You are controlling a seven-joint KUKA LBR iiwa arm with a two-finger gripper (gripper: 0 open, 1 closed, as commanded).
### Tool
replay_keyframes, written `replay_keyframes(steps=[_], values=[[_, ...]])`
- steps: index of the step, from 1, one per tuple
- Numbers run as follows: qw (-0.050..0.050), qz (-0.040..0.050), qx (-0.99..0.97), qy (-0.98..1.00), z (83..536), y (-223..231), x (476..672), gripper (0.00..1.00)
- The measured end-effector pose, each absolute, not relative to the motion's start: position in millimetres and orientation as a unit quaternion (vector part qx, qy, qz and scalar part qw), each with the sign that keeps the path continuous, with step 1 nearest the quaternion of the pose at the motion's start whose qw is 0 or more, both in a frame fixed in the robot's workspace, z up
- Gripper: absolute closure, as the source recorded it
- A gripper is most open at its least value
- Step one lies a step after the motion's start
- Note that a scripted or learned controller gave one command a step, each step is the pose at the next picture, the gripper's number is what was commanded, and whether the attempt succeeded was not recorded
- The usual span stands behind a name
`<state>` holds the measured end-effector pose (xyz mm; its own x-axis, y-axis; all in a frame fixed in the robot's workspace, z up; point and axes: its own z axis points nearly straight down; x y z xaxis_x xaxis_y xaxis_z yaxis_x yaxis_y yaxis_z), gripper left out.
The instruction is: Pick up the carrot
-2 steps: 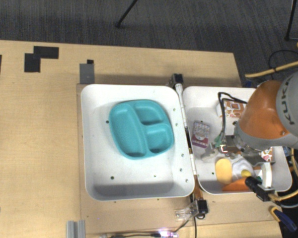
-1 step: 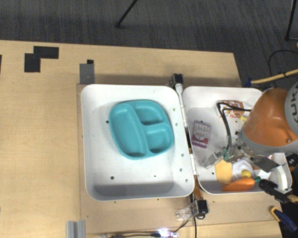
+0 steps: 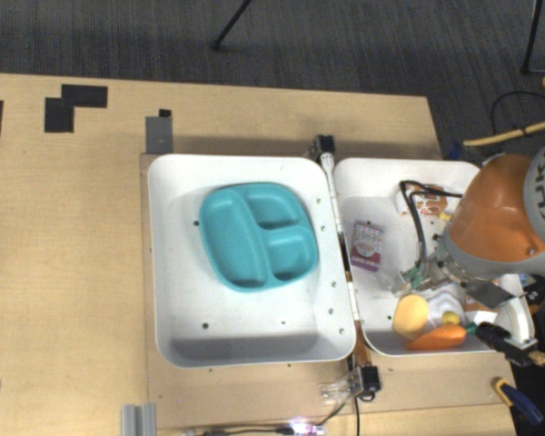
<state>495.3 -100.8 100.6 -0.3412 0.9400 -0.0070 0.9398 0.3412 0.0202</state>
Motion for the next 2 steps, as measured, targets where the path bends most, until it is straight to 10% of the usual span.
replay_keyframes(steps=[1, 2], values=[[0.003, 0.0024, 0.668, 0.744, 186.0, -79.8, 489.5, 1.00], [0.003, 0.0020, 0.668, 0.744, 185.5, -80.1, 489.2, 0.00]])
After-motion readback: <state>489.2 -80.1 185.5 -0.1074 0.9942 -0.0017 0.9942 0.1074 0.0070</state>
